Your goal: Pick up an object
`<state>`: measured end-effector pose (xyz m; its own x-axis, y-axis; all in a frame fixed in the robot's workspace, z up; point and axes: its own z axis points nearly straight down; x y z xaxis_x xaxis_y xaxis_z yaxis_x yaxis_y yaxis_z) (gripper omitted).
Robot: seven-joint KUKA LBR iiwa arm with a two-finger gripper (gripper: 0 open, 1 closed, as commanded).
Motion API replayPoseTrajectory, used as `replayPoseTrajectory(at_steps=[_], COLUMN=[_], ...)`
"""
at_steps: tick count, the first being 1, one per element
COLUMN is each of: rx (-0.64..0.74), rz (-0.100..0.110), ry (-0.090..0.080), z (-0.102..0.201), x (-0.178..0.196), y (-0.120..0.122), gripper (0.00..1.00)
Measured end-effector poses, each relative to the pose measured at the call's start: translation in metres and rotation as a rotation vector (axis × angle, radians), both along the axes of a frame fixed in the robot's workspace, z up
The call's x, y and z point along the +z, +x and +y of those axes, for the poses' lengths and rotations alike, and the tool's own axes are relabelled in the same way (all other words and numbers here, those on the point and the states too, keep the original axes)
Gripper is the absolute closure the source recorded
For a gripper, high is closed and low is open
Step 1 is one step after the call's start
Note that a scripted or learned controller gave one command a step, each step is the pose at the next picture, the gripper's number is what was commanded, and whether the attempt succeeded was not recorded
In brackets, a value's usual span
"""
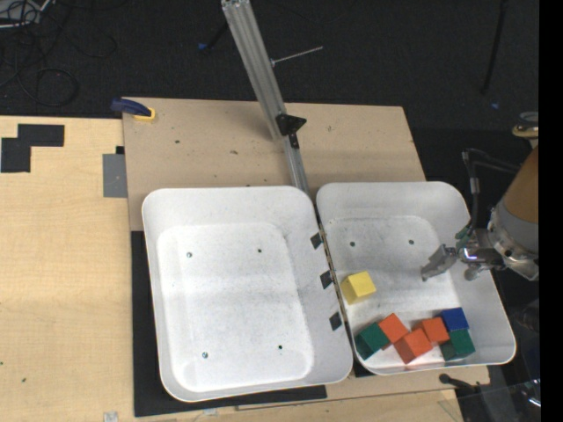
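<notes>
Blocks in right bin [400, 205]: one yellow, two green, two orange, one blue. Pincer [456, 263] spread, empty.

No legible text, labels, brands, numbers or signs anywhere I can see: none on my arm, either white bin, the blocks or the bench.

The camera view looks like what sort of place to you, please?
Probably a robotics lab set up for grasping trials: two white bins on a plywood bench, small coloured blocks in the right bin, the gripper above them, and loose cables behind.
</notes>
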<state>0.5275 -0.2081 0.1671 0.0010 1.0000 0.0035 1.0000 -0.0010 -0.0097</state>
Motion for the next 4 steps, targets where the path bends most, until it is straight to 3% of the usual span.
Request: replayPoseTrajectory(at_steps=[1, 2, 4], rx=[-0.001, -0.008, 0.002], rz=[0.000, -0.006, -0.013], ry=[0.001, -0.002, -0.005], z=[0.005, 0.003, 0.000], x=[-0.064, -0.050, 0.053], y=[0.001, 0.002, 0.011], gripper=[0.00, 1.00, 1.00])
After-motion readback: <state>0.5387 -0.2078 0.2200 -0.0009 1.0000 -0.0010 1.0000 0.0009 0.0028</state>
